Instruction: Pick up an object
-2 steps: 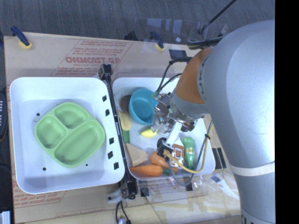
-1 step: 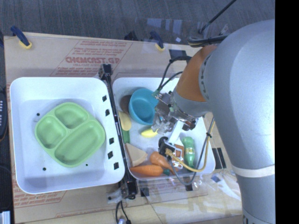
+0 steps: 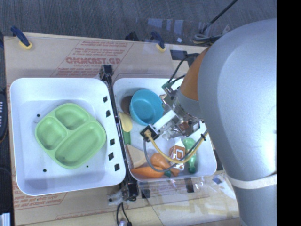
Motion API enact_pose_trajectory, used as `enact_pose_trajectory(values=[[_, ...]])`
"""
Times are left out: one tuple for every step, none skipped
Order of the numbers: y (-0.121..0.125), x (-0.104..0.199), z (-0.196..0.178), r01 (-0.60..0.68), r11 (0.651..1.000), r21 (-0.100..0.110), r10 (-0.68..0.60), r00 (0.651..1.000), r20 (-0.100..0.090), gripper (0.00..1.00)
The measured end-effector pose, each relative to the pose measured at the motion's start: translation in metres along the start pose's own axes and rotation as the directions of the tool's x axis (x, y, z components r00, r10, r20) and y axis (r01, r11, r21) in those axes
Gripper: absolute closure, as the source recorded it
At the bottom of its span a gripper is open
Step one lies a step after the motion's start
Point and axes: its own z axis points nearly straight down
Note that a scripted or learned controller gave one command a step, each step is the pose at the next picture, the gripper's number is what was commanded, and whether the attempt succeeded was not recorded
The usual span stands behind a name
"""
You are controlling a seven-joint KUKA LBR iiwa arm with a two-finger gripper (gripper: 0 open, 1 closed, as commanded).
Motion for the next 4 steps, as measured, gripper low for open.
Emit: enact_pose_trajectory(values=[[0.000, 0.000, 0.000, 0.000, 1.000, 0.002, 0.000, 1.000, 0.000, 0.00], [-0.003, -0.045, 0.100, 0.401, 0.916, 0.000, -0.401, 0.916, -0.001, 0.00], [0.025, 0.023, 0.099, 0.184, 0.983, 0.001, -0.184, 0.983, 0.001, 0.00], [0.047, 0.080, 0.099, -0.059, 0.998, 0.002, 0.059, 0.998, 0.002, 0.00]])
